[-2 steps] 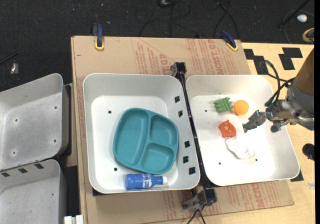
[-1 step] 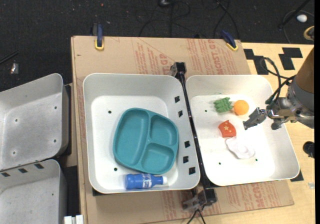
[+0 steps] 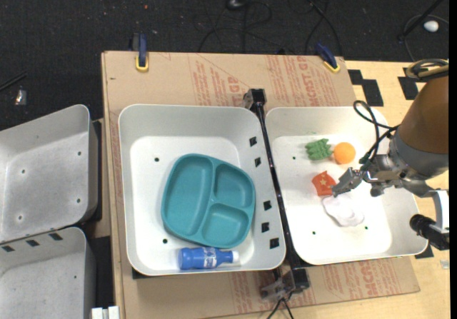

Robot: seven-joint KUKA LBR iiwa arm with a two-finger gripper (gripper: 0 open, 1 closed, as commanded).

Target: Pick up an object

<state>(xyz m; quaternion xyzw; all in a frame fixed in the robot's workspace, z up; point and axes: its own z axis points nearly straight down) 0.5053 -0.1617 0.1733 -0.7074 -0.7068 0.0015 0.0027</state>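
Observation:
In the right bin (image 3: 371,242), a red piece (image 3: 323,183) lies beside a green toy (image 3: 318,148) and an orange ball (image 3: 345,153). A pale translucent object (image 3: 345,212) rests just below them. My gripper (image 3: 359,188) hangs over the right bin, just right of the red piece and above the pale object. Its fingers stand open, and I see nothing between them. The left bin (image 3: 139,139) holds a teal divided plate (image 3: 208,199) and a blue bottle (image 3: 205,258) lying on its side near the front wall.
A black divider (image 3: 265,160) runs between the two bins. Both bins sit on a cardboard sheet (image 3: 200,75) held by clamps at the back. Grey metal trays (image 3: 43,168) lie to the left. The arm's body (image 3: 428,132) covers the right bin's right side.

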